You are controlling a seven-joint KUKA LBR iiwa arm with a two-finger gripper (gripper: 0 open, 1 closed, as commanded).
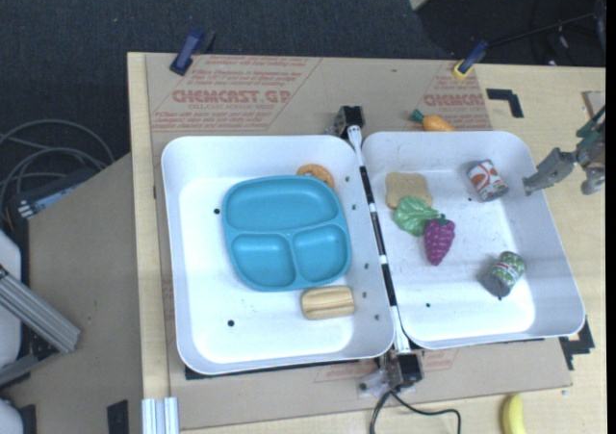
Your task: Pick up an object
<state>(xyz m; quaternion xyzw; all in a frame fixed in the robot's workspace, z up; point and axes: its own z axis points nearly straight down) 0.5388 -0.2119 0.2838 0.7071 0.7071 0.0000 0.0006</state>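
White bins sit side by side on the counter. My jaws (pixel 563 167) hang at the right bin's (pixel 539 321) right edge, near its far corner; I cannot tell if they are spread. That bin holds two cans (pixel 486 179) (pixel 503 271), grapes (pixel 439 239), a green leaf (pixel 412 214) and bread (pixel 405 188). A blue tray (pixel 286 230) and bun (pixel 327 302) lie in the left bin (pixel 192 259).

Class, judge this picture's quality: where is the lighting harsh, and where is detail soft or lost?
Camera view: even overhead light, short soft shadows beside the purple grapes; the white right bin looks nearly washed out; the gripper at the right edge is blurry.
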